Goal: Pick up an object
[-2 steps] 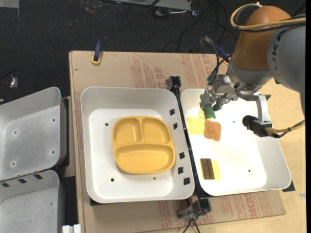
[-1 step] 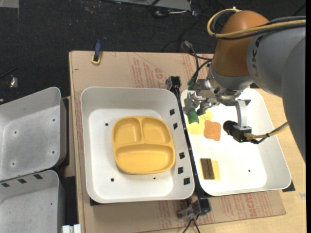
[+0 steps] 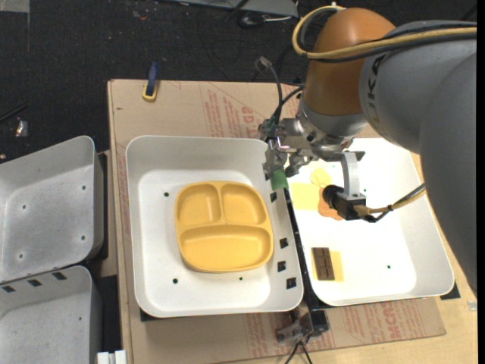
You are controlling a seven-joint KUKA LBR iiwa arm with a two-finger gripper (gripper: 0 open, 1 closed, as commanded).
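My gripper hangs over the left part of the right bin, under the arm's orange band. Directly beneath it lie a pale yellow flat piece and a small orange object, partly hidden by the gripper. A small green object sits at the wall between the bins, close to the gripper's left side. A brown and yellow block rests nearer the front of the right bin. The left bin holds a yellow divided plate.
The bins stand side by side on a cardboard sheet that bears a blue and yellow tool at its far left corner. Grey trays lie to the left of the bench. Cables hang from the arm over the right bin.
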